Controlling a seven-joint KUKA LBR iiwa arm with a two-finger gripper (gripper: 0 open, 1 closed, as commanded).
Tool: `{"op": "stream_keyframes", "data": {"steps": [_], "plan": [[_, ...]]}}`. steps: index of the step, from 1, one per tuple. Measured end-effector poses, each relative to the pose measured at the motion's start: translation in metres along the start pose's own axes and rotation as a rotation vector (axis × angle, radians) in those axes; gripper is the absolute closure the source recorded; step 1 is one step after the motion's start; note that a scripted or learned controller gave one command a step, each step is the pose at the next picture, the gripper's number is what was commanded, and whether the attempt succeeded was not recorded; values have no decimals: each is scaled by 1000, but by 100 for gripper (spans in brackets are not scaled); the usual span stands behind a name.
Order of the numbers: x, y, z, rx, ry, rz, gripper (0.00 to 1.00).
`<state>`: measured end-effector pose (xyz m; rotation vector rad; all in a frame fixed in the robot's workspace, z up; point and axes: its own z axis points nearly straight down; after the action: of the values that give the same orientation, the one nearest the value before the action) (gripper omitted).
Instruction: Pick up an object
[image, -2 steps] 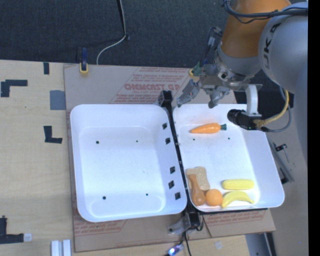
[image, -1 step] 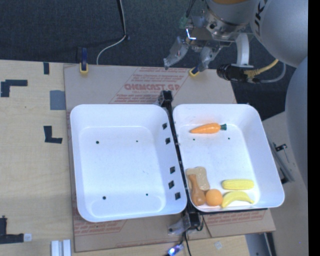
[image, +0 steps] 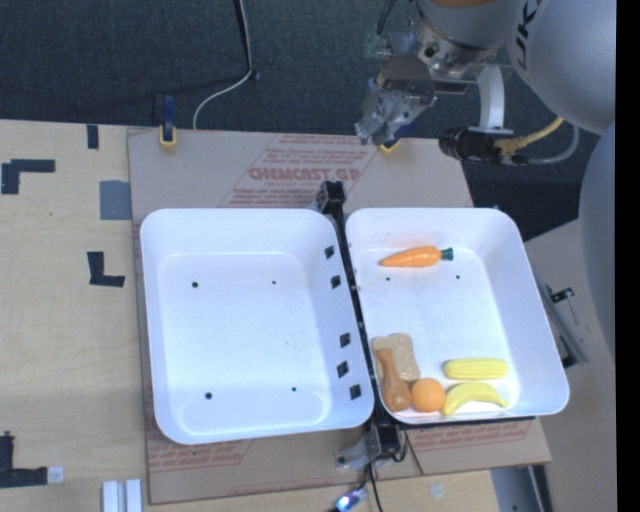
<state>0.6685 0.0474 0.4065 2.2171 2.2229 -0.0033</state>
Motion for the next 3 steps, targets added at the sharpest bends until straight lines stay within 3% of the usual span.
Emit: {"op": "stream_keyframes", "data": {"steps": [2, 3], "plan": [[116, 0, -44, -2, 4, -3, 100], [161, 0, -87, -4, 4, -2, 100]]}}
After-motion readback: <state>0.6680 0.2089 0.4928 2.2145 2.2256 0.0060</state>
